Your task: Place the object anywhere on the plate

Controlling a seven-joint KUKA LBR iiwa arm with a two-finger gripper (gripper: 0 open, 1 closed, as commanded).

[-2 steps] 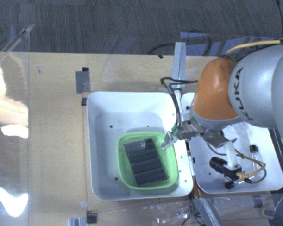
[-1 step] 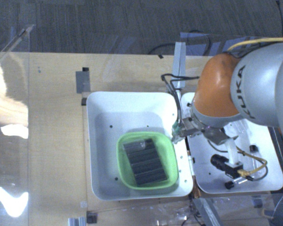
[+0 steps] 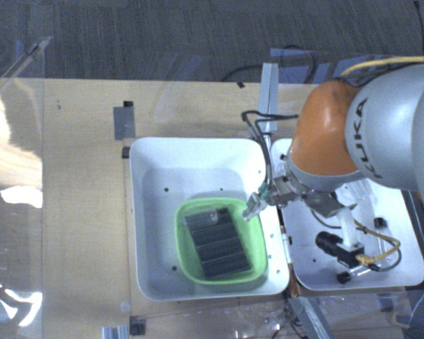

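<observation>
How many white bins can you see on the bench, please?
2: the left bin holds a green plate bearing a dark ridged object; the right bin lies partly under the arm.

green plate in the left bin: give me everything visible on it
The green plate is a lime-green, rounded-square dish with a raised rim, plastic by its look. It sits flat on the floor of the left bin, toward the bin's lower right corner. A dark ribbed rectangular object lies inside it, slightly askew, covering most of its base. The hand hangs over its upper right rim; contact can't be judged.
</observation>
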